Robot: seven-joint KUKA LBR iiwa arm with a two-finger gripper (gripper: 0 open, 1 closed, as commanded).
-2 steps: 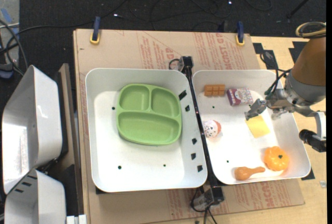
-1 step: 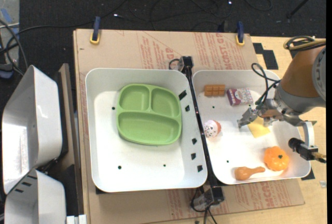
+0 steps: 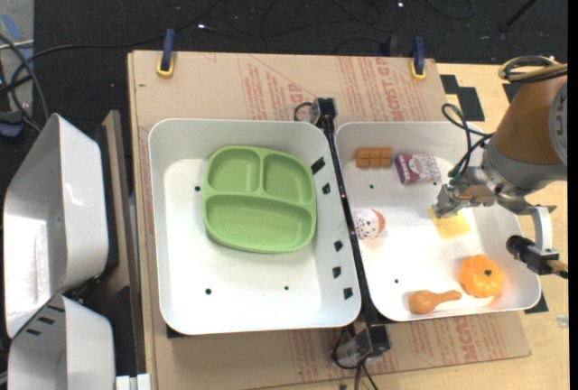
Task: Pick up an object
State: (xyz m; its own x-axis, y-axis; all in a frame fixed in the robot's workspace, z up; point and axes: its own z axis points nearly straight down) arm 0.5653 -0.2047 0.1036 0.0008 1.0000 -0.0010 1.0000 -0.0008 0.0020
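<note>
my pincer (image 3: 449, 204) hovers over the yellow block (image 3: 453, 226); its grip state i cannot tell. next i'd lower and close.

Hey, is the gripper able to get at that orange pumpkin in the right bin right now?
Probably yes. The pumpkin sits apart from its neighbours near the bin's front right corner, with nothing on top, and the gripper is close by, over the yellow block.

Matt green plastic tray (image 3: 260, 200); glossy white bins (image 3: 181, 289).
</note>
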